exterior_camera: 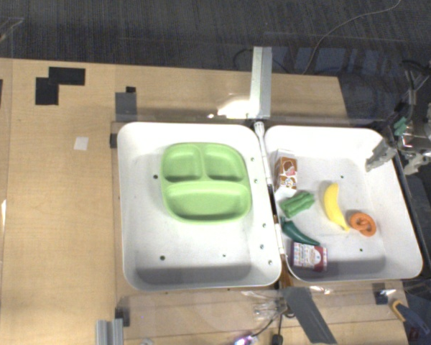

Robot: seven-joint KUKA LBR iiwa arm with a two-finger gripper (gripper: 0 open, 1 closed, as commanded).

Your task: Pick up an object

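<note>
My end effector [388, 153] hovers at the right bin's [359, 136] far right rim, apparently open and holding nothing; the banana [334, 205] lies well apart.

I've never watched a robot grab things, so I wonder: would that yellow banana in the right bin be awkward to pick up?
Probably a little. The banana looks smooth and glossy, likely a light, stiff toy, so fingers might slip off it. Its curved shape could let it rock or spin if nudged. It lies touching the orange ring, which may get bumped too.
</note>
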